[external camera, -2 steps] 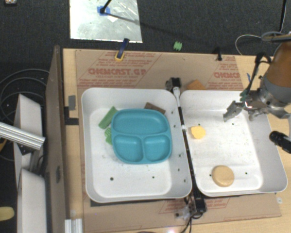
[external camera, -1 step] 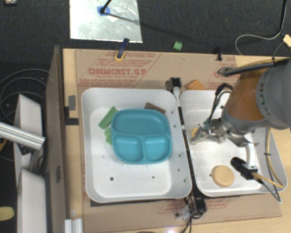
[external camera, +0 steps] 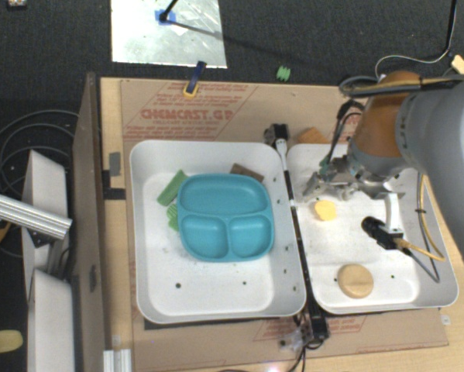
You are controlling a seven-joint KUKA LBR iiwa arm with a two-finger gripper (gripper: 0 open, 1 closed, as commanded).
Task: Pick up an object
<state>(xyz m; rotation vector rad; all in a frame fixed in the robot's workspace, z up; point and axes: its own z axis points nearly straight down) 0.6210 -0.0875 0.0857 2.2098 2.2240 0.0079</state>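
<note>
Gripper point(external camera: 334, 184) over the right bin point(external camera: 328, 258)
A tan disc point(external camera: 355, 280) lies nearest; beyond it a yellow chunk point(external camera: 324, 209) sits by the bin's left wall, just before the gripper, whose jaw state I cannot tell.

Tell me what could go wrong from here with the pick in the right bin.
The gripper sits beside the small yellow block, not over it, so a descent might knock the block aside.
The block lies near the left wall of the right white bin, which may crowd the grasp.
The flat round tan disc looks low and may slip.
</note>
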